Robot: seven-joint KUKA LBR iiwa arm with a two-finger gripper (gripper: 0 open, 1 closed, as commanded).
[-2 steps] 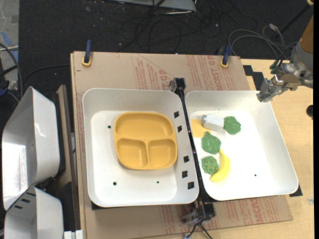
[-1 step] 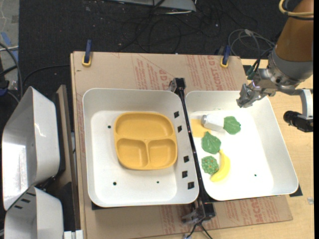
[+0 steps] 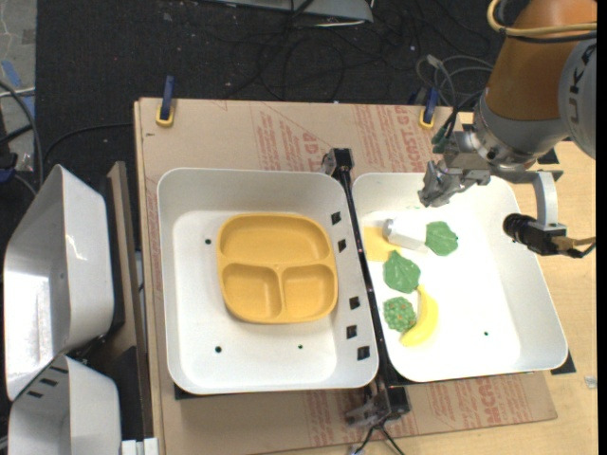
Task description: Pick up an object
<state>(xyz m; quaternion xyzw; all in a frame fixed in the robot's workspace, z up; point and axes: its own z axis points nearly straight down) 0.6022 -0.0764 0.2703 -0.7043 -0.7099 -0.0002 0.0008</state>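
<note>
Spanning most of the scene, a brown cardboard-covered bench top (image 3: 285,131) carried two shallow white plastic bins side by side. The left bin (image 3: 185,254) held a yellow plastic plate with three compartments (image 3: 278,266), lying flat near the bin's middle. The right bin (image 3: 503,320) held the small items, all gathered toward its left edge, beside the divider between the bins.

Reaching in over the bench's far right corner was the grey arm with its orange band (image 3: 541,41). Its two-finger gripper (image 3: 438,193) hung above the far left part of the right bin. Whether its tips were spread or closed could not be told from this slanting look, and nothing could be seen between them.

Among the items, a yellow banana-shaped toy (image 3: 424,320) lay nearest the bin's front, touching a green bumpy toy like broccoli (image 3: 398,313) on its left. Just behind those sat a green leafy toy (image 3: 401,273). Farther back, a small white block (image 3: 404,236) lay tilted over a pale yellow flat piece (image 3: 376,245) by the left wall, and a round green toy (image 3: 441,239) rested just beside the block's right end, below the gripper and apart from it.
</note>
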